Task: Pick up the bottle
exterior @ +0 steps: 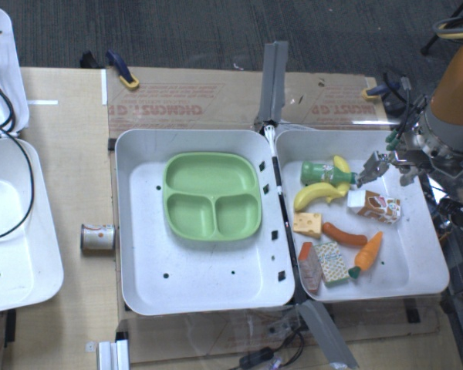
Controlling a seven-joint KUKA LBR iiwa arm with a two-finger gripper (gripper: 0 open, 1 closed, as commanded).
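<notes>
Green bottle (327, 173) lying crosswise, cap rightward

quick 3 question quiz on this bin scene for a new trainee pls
1. True or false: the green bottle lies on its side in the right bin.
2. Which bin holds the green divided tray? A) left B) right
3. Fill in: the pincer hovers by the bottle's ____ end.

Key: 1 true. 2 A, the left bin. 3 right, the end nearest the arm; the banana lies just below the bottle.
</notes>
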